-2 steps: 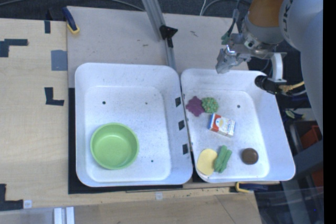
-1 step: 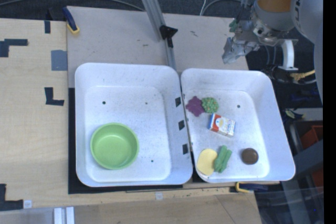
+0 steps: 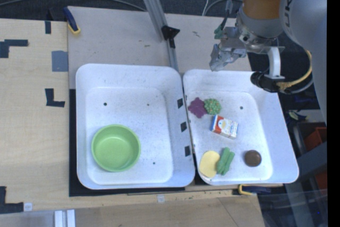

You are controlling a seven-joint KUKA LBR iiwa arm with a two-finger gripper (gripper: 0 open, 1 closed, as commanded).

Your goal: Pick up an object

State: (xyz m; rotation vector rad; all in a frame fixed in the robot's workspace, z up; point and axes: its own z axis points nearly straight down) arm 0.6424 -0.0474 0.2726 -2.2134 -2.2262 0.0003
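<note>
The right bin [image 3: 276, 130] holds several small toys: a purple piece [image 3: 197, 107], a green bumpy ball [image 3: 212, 106], a small white and orange carton [image 3: 223, 126], a yellow piece [image 3: 209, 163], a green pod [image 3: 225, 161] and a brown ball [image 3: 252, 158]. My gripper [image 3: 220, 60] hangs above the back left edge of that bin, well up from the toys, with nothing seen in it. Its fingers point down towards the rim.
The left bin [image 3: 85, 87] holds a green bowl [image 3: 115, 148] at its front left. A slanted metal pole [image 3: 154, 2] rises behind the bins and ends at a black clamp. Cables trail over the bench at the back.
</note>
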